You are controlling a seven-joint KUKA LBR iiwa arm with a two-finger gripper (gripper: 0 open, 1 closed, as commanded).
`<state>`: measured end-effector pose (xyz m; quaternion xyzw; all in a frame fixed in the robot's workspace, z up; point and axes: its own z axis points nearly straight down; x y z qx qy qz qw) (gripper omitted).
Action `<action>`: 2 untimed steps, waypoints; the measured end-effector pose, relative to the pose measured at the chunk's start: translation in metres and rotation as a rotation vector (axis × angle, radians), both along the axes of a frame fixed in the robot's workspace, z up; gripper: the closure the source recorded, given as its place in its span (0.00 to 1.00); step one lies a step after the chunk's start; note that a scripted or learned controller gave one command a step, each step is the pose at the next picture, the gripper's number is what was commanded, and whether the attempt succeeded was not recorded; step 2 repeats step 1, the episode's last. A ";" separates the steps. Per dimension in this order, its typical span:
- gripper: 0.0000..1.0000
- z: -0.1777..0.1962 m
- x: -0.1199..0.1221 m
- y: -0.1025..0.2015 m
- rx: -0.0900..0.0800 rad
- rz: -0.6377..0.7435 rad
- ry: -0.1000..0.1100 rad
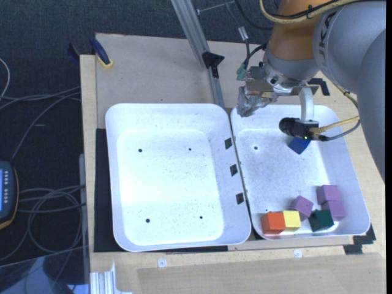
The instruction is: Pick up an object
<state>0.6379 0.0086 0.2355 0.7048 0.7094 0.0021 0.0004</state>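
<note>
Gripper (248, 106) over right bin's (349, 164) far-left corner; grip state cannot be told. Blue block (299, 144) near far edge; matte cubes (303, 213) clustered at near-right corner.

Open floor: my way lies across the right bin (257, 164) middle.
Blocked: blocks (303, 213) crowd its near right corner.
Blue block (298, 144): near its far wall.

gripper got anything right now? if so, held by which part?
Cannot be told. The end effector sits over the far edge of the right bin with no object seen in it. The blue block lies apart, as do the blocks clustered at the near edge.
</note>
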 end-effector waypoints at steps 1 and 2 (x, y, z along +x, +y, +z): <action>1.00 0.009 0.012 0.057 0.001 0.001 0.000; 1.00 0.009 0.012 0.057 0.001 0.001 0.000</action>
